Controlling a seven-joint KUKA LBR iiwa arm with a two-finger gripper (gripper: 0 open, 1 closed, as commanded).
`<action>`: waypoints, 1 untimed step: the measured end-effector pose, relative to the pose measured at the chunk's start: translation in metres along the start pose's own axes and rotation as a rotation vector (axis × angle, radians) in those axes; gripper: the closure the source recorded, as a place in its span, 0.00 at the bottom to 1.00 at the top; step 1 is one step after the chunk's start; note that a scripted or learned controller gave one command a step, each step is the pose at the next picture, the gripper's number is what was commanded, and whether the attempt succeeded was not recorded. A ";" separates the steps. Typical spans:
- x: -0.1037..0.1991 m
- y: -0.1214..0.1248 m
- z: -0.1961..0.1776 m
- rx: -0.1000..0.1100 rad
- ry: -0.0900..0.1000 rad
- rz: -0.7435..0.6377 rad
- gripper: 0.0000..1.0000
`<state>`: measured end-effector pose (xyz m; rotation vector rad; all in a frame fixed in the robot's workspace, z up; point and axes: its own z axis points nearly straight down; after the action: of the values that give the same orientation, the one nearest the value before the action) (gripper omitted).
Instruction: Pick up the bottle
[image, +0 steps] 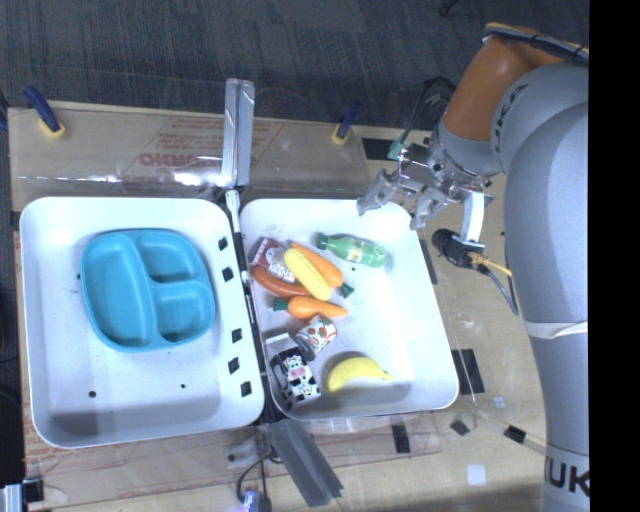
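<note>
Reaching in from the right, the grey arm (545, 250) with its orange band (490, 85) is cut off by the frame edge, so its base is out of sight. It stands over a wooden surface (300, 145) that carries two shallow white bins side by side. The left bin (60, 400) holds a blue divided tray (148, 287). The right bin (425, 340) holds a heap of toy food, partly overlapping: a yellow banana-like piece (306, 272) lies across an orange carrot shape (322, 265) and a red sausage-like piece (270, 282), with another carrot (318, 308) below. Near the front wall sit a yellow lemon-like fruit (356, 373), a small carton (318, 335) and a black-and-white patterned box (296, 376), whose markings are too small to read. The green bottle (352, 249) lies on its side in the bin's far part, just right of the heap. The gripper (405, 203) hovers over the far right corner, above and apart from the bottle, grasping nothing; its fingers look spread.
</note>
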<state>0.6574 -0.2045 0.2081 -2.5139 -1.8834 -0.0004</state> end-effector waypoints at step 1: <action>0.007 -0.004 0.107 -0.014 -0.001 -0.115 0.00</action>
<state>0.6555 -0.1968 0.1007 -2.4107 -2.0318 -0.0127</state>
